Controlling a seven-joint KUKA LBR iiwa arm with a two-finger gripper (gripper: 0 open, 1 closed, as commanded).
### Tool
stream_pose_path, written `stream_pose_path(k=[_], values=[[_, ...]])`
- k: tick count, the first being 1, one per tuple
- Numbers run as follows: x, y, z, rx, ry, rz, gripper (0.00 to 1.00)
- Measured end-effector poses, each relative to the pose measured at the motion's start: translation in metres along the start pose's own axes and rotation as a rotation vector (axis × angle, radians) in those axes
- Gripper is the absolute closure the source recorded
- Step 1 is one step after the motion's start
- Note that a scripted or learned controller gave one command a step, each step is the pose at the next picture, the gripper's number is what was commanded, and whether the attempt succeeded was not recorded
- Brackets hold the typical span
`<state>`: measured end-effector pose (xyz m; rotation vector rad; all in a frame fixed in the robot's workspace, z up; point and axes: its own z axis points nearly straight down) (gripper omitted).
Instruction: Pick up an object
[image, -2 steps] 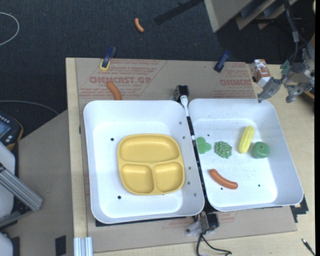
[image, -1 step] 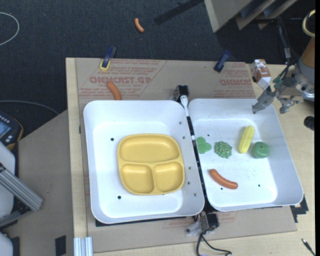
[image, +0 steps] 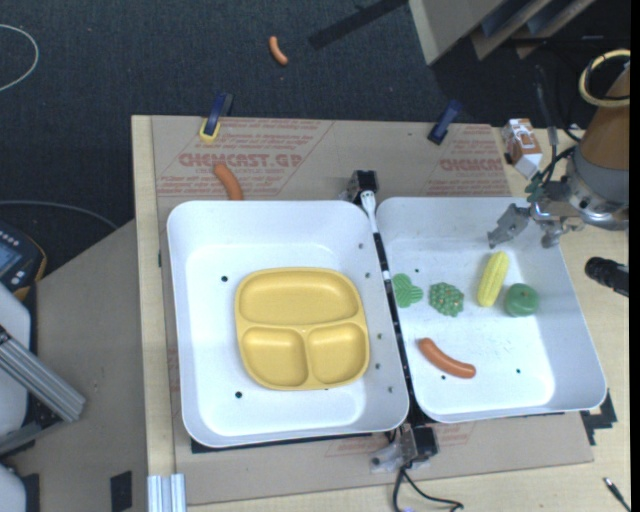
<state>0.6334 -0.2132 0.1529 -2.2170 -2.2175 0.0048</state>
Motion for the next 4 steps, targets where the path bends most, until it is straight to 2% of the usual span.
stream_pose_path(k=[1,2,3,4], values=[[-0.005,-0.006,0.052,-0.002,0.004,0.0,0.0],[-0.001,-0.004,0.068,-0.005,0.005,-0.003,0.0],[-0.003,-0.004,0.056,-0.009,-0.001,-0.004,1.0],[-0.005,-0.004,-0.008,-0.013,-0.005,0.0,1.0]])
